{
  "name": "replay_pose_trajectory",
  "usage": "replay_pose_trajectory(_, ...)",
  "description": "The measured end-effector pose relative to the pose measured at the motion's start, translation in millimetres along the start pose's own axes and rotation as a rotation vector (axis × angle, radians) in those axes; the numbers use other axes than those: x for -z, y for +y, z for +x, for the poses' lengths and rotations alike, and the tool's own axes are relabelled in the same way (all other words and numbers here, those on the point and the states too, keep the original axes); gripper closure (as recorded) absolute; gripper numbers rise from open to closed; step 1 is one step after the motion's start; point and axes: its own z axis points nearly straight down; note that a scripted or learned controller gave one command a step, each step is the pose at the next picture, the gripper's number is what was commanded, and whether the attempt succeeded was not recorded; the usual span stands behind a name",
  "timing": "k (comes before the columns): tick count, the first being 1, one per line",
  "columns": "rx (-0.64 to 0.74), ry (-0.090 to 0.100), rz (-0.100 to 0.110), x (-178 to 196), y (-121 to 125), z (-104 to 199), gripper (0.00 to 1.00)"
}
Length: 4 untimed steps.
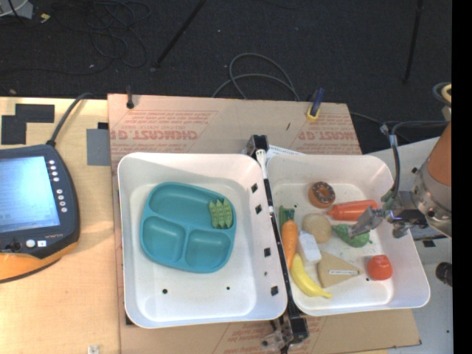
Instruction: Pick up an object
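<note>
Nearest us, curved yellow plastic banana (308, 280); grey arm reaches low from right, gripper (366, 223) over green leafy toy (349, 235); finger state unclear.

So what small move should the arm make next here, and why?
Probably lower straight down: the gripper hangs over the green toy in the right bin, beside the red sausage, and nothing is seen between its fingers yet.

Take the banana (308, 279) in the right bin (404, 298) as your landmark: the carrot (289, 239) lies just behind it, the wedge (338, 270) just right, the tomato (379, 267) further right, the doughnut (322, 192) far behind. The divided plate (177, 234) sits left, in the other bin (136, 286).
</note>
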Motion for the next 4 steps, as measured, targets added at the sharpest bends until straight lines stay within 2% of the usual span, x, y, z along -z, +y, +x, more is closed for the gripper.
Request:
replay_pose_trajectory(1,0.001,0.002,0.007,-159.2,-6.3,21.8,0.00)
replay_pose_trajectory(2,0.009,0.002,-0.009,-64.2,52.6,94.8,0.00)
replay_pose_trajectory(3,-0.004,0.002,0.004,-172.7,43.2,40.1,0.00)
replay_pose_trajectory(4,-0.005,0.003,0.006,-160.4,44.0,40.4,1.00)
